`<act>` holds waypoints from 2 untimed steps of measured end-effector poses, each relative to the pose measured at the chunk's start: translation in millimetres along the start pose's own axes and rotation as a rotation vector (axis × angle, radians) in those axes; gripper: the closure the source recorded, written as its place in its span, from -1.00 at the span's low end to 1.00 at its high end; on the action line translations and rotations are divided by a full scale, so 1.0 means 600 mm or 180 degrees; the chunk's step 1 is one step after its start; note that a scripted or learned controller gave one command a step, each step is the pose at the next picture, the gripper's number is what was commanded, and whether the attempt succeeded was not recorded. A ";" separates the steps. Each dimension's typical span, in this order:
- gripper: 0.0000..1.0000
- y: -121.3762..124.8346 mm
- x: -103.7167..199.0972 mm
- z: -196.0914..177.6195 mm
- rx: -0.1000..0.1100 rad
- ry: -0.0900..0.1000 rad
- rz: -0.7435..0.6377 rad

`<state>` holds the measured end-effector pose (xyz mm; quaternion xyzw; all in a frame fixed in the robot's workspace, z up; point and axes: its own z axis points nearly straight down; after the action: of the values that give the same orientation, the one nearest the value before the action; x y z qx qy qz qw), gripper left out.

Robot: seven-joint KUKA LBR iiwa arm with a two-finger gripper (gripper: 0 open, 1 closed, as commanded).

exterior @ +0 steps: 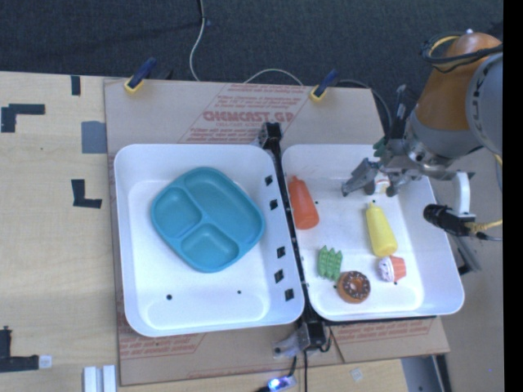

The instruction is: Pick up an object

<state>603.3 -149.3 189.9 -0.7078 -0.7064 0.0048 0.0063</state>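
Note:
My gripper (373,186) hangs over the upper part of the right bin (343,163), its two fingers spread apart with nothing between them. Just below it lies a yellow bottle-shaped toy (380,229). An orange toy bottle (302,204) rests near the bin's left wall. Toward the front sit a green ridged piece (329,262), a brown sprinkled doughnut (354,287) and a small red-and-white piece (391,269).
The left bin (135,243) holds a blue divided plate (207,217). A black divider strip (280,211) runs between the bins. Both bins sit on a cardboard sheet (237,114) held by clamps, with cables at the back.

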 end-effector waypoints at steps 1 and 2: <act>-1.00 0.005 0.001 -0.014 -0.0044 -0.0007 -0.0011; -1.00 0.000 0.004 0.092 -0.0032 -0.0007 -0.0010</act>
<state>602.5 -147.0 134.5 -0.7067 -0.7075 0.0019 0.0020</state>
